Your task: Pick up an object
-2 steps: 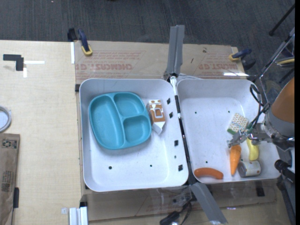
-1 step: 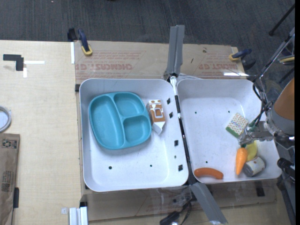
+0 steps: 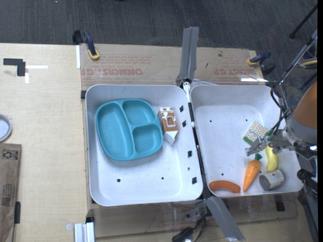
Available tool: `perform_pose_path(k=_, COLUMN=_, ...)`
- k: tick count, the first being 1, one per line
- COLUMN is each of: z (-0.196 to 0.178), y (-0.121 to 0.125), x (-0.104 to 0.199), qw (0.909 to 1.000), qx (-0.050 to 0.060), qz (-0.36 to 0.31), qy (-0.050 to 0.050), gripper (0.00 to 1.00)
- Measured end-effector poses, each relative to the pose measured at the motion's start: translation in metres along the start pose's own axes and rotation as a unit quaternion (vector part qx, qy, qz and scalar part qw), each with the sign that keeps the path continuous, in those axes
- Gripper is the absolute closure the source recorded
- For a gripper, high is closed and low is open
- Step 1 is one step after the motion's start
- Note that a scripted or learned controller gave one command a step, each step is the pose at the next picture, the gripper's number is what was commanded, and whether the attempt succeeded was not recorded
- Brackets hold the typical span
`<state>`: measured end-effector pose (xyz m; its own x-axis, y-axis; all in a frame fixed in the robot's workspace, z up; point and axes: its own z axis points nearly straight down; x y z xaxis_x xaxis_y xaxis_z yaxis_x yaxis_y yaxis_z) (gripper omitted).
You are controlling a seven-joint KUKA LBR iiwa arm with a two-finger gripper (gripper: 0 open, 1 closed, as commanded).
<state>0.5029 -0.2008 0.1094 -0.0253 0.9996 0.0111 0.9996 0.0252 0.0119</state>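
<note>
- Your gripper (image 3: 256, 149) sits low in the right bin (image 3: 222, 110), near its right wall, with the arm (image 3: 305, 115) reaching in from the right.
- You cannot tell from this view how wide the jaws stand, or whether anything is between them; metal parts and objects overlap there.
- The nearest candidates lie just beside and below the jaws: a carrot (image 3: 251, 174), a banana (image 3: 272, 159) and a grey cylinder (image 3: 271, 180).
- The carrot's long axis runs up and down the view, its leafy top pointing at the jaws.
- A patterned packet (image 3: 255, 131) lies just above, and an orange sausage-shaped piece (image 3: 225, 186) further left along the bin's lower edge.
- The left bin (image 3: 101, 180) holds a blue divided plate (image 3: 129, 129) and a small carton (image 3: 168, 122), well apart from the jaws.
</note>
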Motion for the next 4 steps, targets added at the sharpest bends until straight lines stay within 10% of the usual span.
perform_pose_path(k=1, z=-0.008, y=0.0, x=-0.001, qw=1.0, qx=-0.001, qz=0.001, qy=-0.003, gripper=1.0)
perform_pose_path(k=2, z=-0.008, y=0.0, x=-0.002, qw=1.0, qx=-0.001, qz=0.001, qy=-0.003, gripper=0.0)
perform_pose_path(k=3, z=0.019, y=0.023, x=-0.013, qw=0.9999, qx=0.007, qz=-0.01, qy=0.001, gripper=0.0)
perform_pose_path(k=4, z=0.01, y=0.023, x=-0.015, qw=0.9999, qx=0.006, qz=-0.009, qy=-0.003, gripper=1.0)
